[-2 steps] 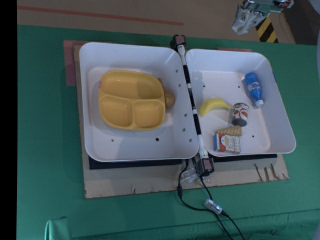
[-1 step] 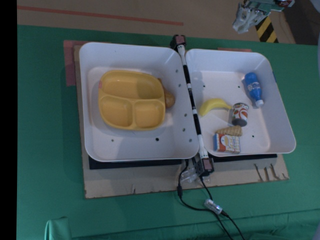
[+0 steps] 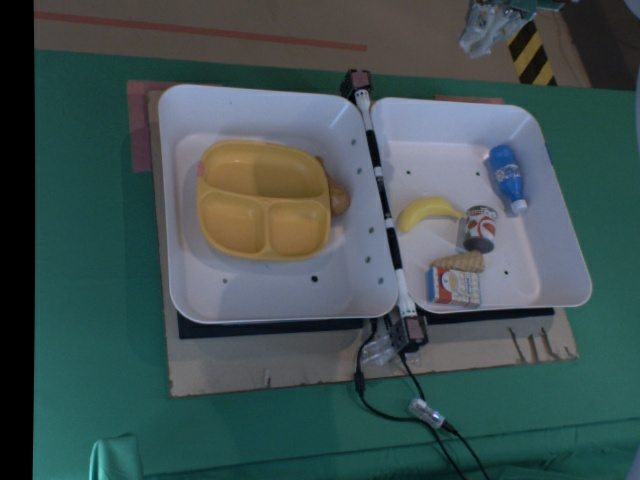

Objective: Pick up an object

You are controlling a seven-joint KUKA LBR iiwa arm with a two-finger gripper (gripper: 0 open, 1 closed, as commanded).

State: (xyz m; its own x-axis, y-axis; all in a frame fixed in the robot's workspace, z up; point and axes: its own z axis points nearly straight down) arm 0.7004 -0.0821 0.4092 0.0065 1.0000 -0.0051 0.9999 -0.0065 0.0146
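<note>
Objects for picking sit in the right bin (image 3: 560, 268): a banana (image 3: 426, 212) near its middle, a small can (image 3: 480, 229) just beside it, a blue bottle (image 3: 507, 177) toward the far right corner, a wafer-like biscuit (image 3: 459, 262) and a small printed box (image 3: 455, 286) nearer me. I see the left bin (image 3: 200, 288) holding a yellow divided tray (image 3: 264, 199). The gripper (image 3: 487, 26) hangs above the bench's far edge, well apart from everything; I cannot tell its finger state.
</note>
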